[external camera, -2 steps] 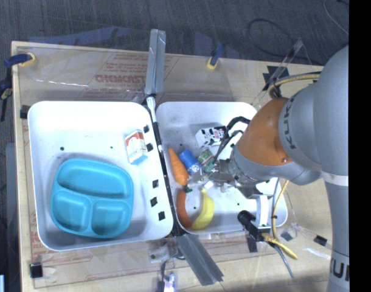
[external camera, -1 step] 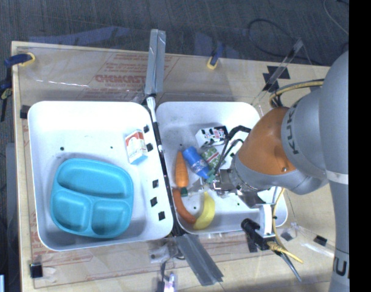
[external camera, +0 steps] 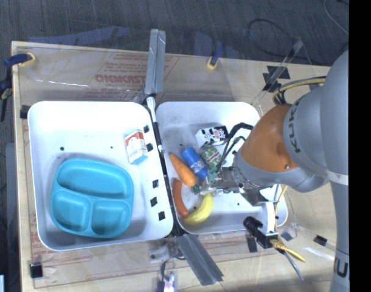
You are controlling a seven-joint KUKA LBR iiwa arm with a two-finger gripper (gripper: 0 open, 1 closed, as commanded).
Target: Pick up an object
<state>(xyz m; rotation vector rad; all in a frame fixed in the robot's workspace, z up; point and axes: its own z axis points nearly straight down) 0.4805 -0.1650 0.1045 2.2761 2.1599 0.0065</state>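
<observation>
In the right bin (external camera: 191, 111) lie a carrot (external camera: 183, 170), a blue bottle-like item (external camera: 194, 161), a green packet (external camera: 211, 157), a yellow banana (external camera: 201, 210), a red-orange sausage-like item (external camera: 179, 199) and a small black-and-white pack (external camera: 213, 133). My gripper (external camera: 211, 184) reaches down from the right into the middle of this pile, just above the banana and beside the blue item and green packet. Its fingertips are buried among the objects. The orange-banded wrist (external camera: 264, 145) hangs over the bin's right half.
The left bin (external camera: 45, 117) holds a blue divided tray (external camera: 92, 196) and a small red-and-white carton (external camera: 135, 146) near the divider. A metal bar (external camera: 154, 62) runs between the bins at the back. Clamps and cables sit around the bench edges.
</observation>
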